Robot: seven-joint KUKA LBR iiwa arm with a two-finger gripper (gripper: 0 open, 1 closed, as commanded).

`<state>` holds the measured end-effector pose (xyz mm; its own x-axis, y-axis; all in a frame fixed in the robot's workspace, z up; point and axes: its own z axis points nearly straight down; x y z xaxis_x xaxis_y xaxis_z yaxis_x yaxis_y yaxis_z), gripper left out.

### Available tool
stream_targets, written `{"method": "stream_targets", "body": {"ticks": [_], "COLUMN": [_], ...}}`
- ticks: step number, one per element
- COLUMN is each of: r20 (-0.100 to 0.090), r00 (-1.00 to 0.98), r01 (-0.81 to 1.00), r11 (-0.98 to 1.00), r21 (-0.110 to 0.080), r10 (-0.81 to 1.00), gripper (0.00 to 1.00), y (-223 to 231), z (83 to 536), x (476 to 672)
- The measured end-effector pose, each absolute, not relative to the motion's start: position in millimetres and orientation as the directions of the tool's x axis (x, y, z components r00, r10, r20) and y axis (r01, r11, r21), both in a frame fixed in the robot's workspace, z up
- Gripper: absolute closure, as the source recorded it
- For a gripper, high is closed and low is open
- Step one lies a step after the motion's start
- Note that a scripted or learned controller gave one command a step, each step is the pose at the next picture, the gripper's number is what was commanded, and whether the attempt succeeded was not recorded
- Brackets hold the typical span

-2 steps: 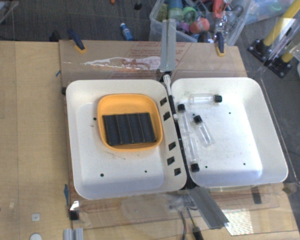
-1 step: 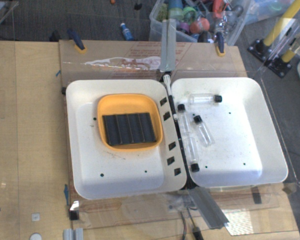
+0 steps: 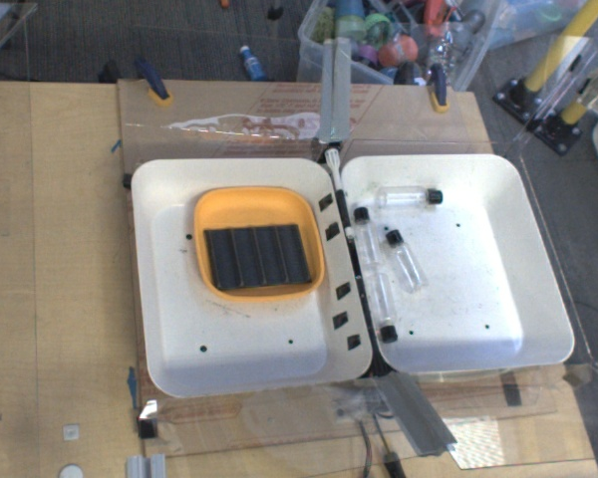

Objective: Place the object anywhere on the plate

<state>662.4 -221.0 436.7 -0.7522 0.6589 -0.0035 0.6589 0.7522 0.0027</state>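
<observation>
Arm and gripper aren't in frame, so can't tell gripper state. Black ridged block (image 3: 258,257) already lies flat on the orange plate (image 3: 211,211) in the left bin (image 3: 169,347), long axis left-right. Arm enters from the right, so the plate is on the far side, past the clear vials (image 3: 407,267) in the right bin (image 3: 498,287).

arm: no pose to log from this camera | wrist: nothing to log | gripper: nothing to log on fingers or hold
</observation>
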Motion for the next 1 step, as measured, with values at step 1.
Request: {"method": "stream_targets", "body": {"ticks": [1], "r20": [-0.004], "r00": [-0.807], "r01": [0.59], "r11": [0.807], "r21": [0.002], "r10": [0.59], "gripper": [1.0], "y": [-219.8], "z": [436.6], "x": [660.9]}}
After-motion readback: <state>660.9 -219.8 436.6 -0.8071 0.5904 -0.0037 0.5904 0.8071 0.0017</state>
